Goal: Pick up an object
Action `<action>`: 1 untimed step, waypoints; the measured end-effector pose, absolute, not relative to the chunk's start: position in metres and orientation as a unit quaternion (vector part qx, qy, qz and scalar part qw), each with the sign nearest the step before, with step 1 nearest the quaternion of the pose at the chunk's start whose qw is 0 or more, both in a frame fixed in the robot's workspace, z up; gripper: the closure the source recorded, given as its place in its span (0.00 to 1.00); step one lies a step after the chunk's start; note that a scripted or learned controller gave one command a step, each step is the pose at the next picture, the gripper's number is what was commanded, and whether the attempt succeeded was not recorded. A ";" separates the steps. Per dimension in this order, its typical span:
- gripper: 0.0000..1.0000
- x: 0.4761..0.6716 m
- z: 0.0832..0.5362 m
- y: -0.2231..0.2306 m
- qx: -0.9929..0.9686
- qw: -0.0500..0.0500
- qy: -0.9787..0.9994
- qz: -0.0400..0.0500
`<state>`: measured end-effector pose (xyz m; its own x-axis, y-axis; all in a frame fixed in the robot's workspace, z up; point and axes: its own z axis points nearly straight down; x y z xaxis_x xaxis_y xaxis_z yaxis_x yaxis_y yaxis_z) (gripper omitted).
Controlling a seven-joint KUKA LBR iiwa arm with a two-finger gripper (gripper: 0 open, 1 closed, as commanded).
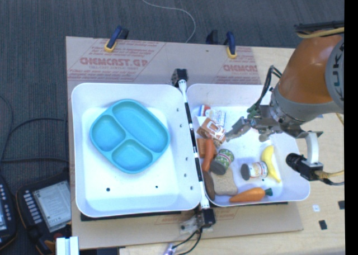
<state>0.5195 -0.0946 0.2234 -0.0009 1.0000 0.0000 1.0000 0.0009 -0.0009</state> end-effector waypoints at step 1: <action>0.00 0.485 0.087 -0.105 -0.707 -0.001 -0.707 -0.001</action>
